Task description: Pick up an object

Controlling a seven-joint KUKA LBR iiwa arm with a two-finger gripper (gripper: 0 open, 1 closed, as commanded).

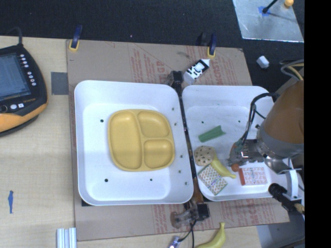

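Left bin point(85, 138): holds 1 yellow tray point(140, 138) with 3 compartments, lying flat near centre. Looks like stiff moulded plastic, light, slick; too broad for a 2-finger pinch except at the rim.

Right bin point(227, 97): 5 small items.
- Green block point(211, 134), at 12 o'clock from the cluster, lying alone and well apart from the rest. Probably rigid and light; narrow enough to pinch across the short sides. Likely the easiest pick.
- Cookie point(204, 155), round, speckled, near the bin's left wall. Probably a light toy, flat, awkward to pinch from above.
- Patterned packet point(212, 179), at 6 o'clock from the cookie, just beside it. Looks thin and flat; edges the only hold.
- Banana point(223, 168), small, yellow, between cookie and packet, resting partly on the packet. Curved, smooth, apt to roll; best taken across the middle.
- Red-and-white card point(253, 175), at 3 o'clock from the banana, flat on the floor; little to grip.

Gripper point(239, 156): low over the bin floor, at 3 o'clock from the cookie, just beside the banana's right end. Finger spread not readable under the wrist and cables; nothing seen held.

Hard to make out: a small red spot below the gripper, whether item or hardware unclear; the card's right edge overlapped by the arm point(283, 123); print on packet and card too small to read.
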